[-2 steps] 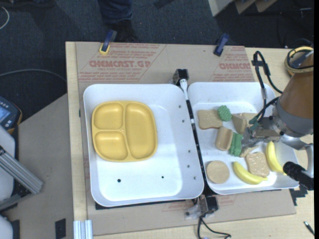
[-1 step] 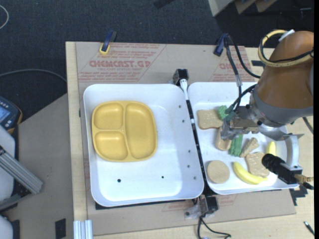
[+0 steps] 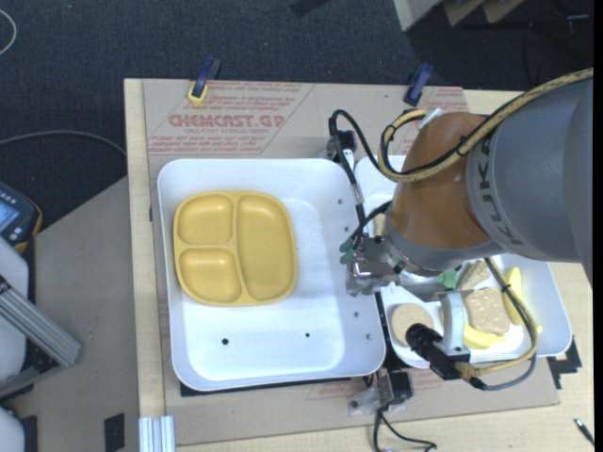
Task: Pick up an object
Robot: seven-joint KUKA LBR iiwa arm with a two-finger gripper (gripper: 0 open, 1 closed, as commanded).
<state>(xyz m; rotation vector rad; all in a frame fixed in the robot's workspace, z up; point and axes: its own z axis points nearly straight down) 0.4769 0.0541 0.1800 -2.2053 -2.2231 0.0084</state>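
A yellow divided plate (image 3: pixel 236 248) lies in the upper left part of the left white bin (image 3: pixel 273 351). My gripper (image 3: pixel 362 269) hangs low over the wall between the two bins, at the left bin's right edge, apart from the plate. The grey arm with its orange band (image 3: pixel 438 191) covers most of the right bin (image 3: pixel 556 323). Beside the arm in that bin I see a tan bread-like piece (image 3: pixel 487 311), a yellow banana-like item (image 3: pixel 514 295), a bit of green (image 3: pixel 451 278) and a round pale dish (image 3: pixel 406 321).
The bins rest on a cardboard sheet (image 3: pixel 226 116) held by clamps (image 3: pixel 201 81) at the back. Cables (image 3: pixel 344 135) run along the gap between the bins. The left bin's lower half is bare white floor.
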